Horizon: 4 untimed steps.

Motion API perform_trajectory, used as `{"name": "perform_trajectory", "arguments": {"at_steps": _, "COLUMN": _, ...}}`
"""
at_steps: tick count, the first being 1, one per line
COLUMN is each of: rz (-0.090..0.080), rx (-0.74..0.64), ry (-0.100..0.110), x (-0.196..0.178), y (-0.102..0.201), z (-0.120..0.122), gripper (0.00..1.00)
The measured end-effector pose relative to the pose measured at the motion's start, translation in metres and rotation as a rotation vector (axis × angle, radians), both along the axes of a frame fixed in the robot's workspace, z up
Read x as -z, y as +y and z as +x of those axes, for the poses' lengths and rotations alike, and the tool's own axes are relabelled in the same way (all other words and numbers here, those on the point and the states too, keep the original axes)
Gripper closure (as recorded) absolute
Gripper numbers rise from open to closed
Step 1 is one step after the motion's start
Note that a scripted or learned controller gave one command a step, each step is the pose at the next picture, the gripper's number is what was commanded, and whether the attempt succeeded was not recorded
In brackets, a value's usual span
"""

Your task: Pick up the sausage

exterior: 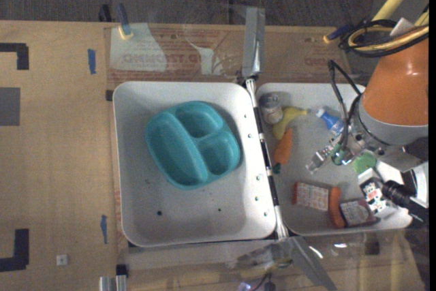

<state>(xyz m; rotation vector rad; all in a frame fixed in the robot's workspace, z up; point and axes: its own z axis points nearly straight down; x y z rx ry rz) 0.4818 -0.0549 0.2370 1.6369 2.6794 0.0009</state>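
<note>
Gripper [334, 152] hangs mid right bin [402, 220] (fingers' state I can't tell), sausage [334, 206] at its six o'clock.

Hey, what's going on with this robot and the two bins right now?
A grey and orange robot arm reaches over the right bin, which holds a jumble of toy foods and packets. Its hand hangs over the middle of that bin. The orange sausage lies near the bin's front edge, apart from the hand and not picked up yet. The left bin holds a teal divided plate.
</note>
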Motion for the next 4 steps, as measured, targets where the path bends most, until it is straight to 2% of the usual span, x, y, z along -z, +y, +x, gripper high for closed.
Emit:
{"name": "perform_trajectory", "arguments": {"at_steps": 1, "rz": 0.000, "rx": 0.000, "ry": 0.000, "x": 0.000, "y": 0.000, "z": 0.000, "gripper": 0.00}}
{"name": "perform_trajectory", "arguments": {"at_steps": 2, "rz": -0.001, "rx": -0.030, "ry": -0.002, "x": 0.032, "y": -0.007, "z": 0.046, "gripper": 0.00}}
{"name": "perform_trajectory", "arguments": {"at_steps": 3, "rz": 0.000, "rx": -0.053, "ry": -0.006, "x": 0.149, "y": -0.054, "z": 0.012, "gripper": 0.00}}
{"name": "perform_trajectory", "arguments": {"at_steps": 4, "rz": -0.004, "rx": -0.051, "ry": -0.018, "x": 0.138, "y": -0.056, "z": 0.015, "gripper": 1.00}}
